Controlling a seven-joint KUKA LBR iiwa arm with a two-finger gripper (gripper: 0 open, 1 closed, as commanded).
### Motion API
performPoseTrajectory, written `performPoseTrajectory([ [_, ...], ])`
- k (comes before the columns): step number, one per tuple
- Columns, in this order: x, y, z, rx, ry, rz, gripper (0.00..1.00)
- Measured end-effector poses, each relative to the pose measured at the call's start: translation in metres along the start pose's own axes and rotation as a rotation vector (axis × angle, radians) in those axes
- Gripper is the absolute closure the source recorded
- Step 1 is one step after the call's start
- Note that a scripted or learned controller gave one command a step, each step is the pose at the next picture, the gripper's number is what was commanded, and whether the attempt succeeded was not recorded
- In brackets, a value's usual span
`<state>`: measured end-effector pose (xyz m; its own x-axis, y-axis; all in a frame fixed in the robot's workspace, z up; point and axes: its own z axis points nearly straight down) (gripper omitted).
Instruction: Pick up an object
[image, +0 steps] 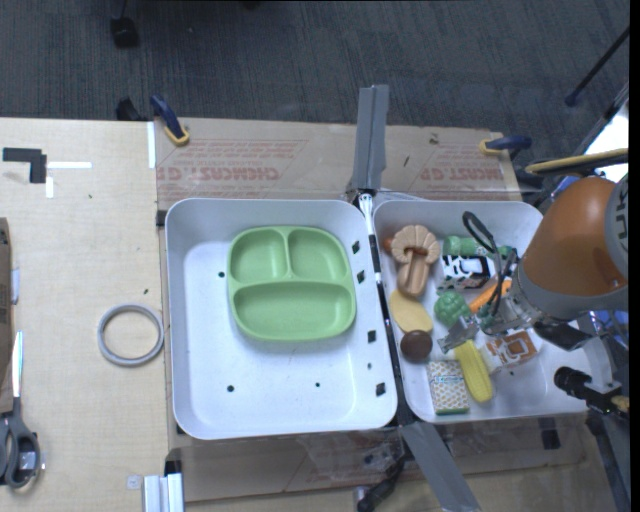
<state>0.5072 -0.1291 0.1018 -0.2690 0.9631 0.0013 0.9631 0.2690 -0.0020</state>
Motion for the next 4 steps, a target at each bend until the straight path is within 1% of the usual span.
performPoseTrajectory([
  [1, 0.019, 0.007, 0.01, -0.001, -0.003, 0.293, 0.0],
  [2, 0.021, -0.025, 0.011, 0.0, 0.0, 0.402, 0.0],
  [3, 0.02, -0.025, 0.003, 0.001, 0.0, 0.405, 1.0],
  [4, 0.045, 0.009, -0.089, -0.001, -0.002, 0.258, 1.0],
])
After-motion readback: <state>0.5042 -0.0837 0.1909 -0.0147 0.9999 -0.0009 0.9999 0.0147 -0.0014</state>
